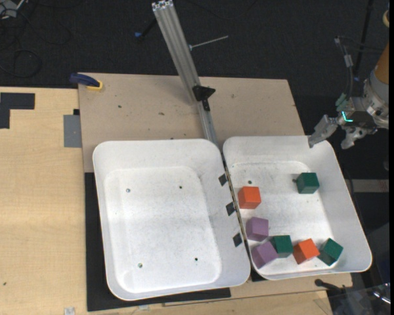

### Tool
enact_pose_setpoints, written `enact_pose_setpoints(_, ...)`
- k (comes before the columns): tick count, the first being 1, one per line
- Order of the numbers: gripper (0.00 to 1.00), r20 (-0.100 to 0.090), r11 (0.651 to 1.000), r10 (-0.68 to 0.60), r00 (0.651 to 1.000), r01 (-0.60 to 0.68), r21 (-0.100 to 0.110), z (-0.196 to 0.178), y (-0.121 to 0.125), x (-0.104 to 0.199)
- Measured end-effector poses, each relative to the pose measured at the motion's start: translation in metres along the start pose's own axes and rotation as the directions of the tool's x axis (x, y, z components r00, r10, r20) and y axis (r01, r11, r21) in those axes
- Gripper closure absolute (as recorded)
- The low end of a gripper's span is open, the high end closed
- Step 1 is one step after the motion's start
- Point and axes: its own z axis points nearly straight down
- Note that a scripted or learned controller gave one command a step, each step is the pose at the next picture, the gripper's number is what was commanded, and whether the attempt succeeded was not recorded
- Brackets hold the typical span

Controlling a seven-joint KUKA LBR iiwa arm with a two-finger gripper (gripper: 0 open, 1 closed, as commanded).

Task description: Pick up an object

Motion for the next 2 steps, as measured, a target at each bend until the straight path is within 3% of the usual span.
enact_pose_setpoints(2,0.0,-0.001,1.0,-0.003,1.0,0.003,0.004,0.102,0.017,0.007)
